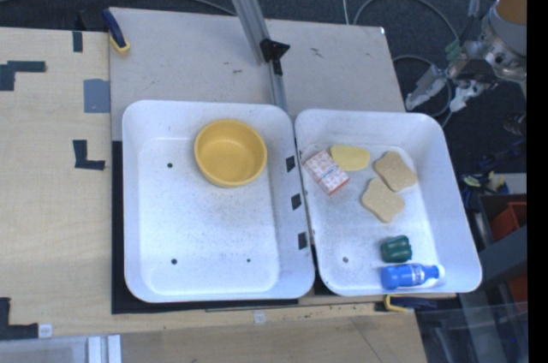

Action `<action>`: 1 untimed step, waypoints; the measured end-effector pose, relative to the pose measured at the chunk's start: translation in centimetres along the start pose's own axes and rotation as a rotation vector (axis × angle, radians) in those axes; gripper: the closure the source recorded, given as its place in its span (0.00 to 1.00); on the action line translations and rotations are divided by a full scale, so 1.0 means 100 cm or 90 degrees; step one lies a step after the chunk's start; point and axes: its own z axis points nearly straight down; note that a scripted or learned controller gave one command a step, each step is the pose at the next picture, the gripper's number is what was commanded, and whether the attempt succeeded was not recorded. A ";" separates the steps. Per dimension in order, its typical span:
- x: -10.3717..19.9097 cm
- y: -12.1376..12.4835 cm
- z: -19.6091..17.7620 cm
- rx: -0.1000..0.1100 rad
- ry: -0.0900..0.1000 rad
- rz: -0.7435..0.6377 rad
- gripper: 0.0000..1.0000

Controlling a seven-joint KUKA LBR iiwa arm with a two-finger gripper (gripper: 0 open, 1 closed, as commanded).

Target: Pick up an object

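Over at nine o'clock, the left bin [145,207] holds a yellow bowl [229,151] near its far edge. Toward three o'clock, the right bin [445,173] carries a small red-and-white carton [326,171], a pale yellow piece [349,157], two tan slabs [395,170] [382,200], a dark green object [396,249] and a blue bottle [408,275] lying flat. Up at two o'clock my gripper [445,83] hangs outside the bins, off the bench corner; how wide my grasp stands I cannot tell.
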 end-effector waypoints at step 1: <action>0.000 0.000 0.000 0.000 0.000 0.000 0.00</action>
